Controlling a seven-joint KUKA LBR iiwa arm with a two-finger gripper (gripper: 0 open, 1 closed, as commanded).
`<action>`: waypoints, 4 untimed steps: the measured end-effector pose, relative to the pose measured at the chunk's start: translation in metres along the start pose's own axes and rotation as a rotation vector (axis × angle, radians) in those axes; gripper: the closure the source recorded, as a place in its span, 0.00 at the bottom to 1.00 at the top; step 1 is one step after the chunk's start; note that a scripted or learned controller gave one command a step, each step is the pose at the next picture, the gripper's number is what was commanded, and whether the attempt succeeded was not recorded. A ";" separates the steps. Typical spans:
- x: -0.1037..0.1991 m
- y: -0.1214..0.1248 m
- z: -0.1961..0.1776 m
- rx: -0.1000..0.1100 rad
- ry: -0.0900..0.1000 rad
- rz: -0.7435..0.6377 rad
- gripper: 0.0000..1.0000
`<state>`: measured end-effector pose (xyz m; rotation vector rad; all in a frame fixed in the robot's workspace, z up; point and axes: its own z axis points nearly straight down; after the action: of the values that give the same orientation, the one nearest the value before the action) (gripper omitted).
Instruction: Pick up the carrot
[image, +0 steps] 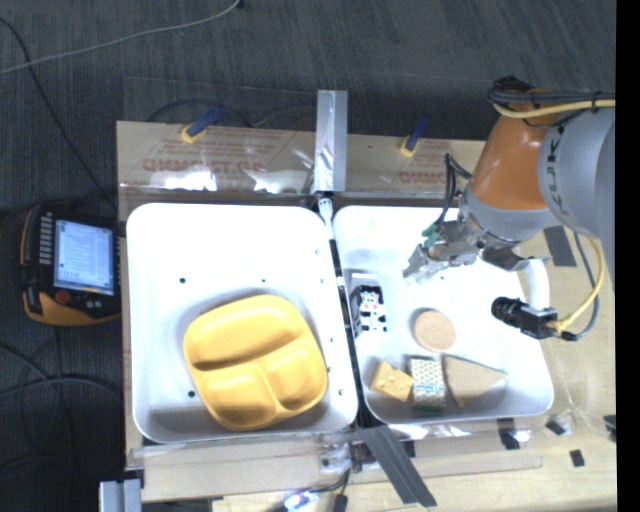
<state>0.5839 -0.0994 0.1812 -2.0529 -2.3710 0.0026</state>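
You've got the arm (545, 160) coming in from the right over the right bin (540, 395), with the pincer (432, 256) hanging over that bin's upper middle. Can't tell how far it's open, and can't tell if it has hold of anything. Left bin (160, 225) sits well to the pincer's left, with a yellow tray (255, 360) in it, below-left of the pincer. Below the pincer near the bin's front wall: a tan wedge (472, 380), a cheese chunk (392, 382), a patterned box (428, 382). Round tan disc (434, 329) just below the pincer. Small printed card (369, 308) below-left. You won't spot a carrot here; can't tell where it is.
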 end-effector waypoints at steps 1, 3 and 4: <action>0.001 -0.062 -0.143 -0.004 -0.006 -0.026 1.00; -0.026 -0.100 -0.185 -0.005 -0.009 -0.200 1.00; -0.026 -0.098 -0.194 -0.005 -0.011 -0.201 1.00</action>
<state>0.4913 -0.1392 0.3753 -1.8114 -2.5747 0.0067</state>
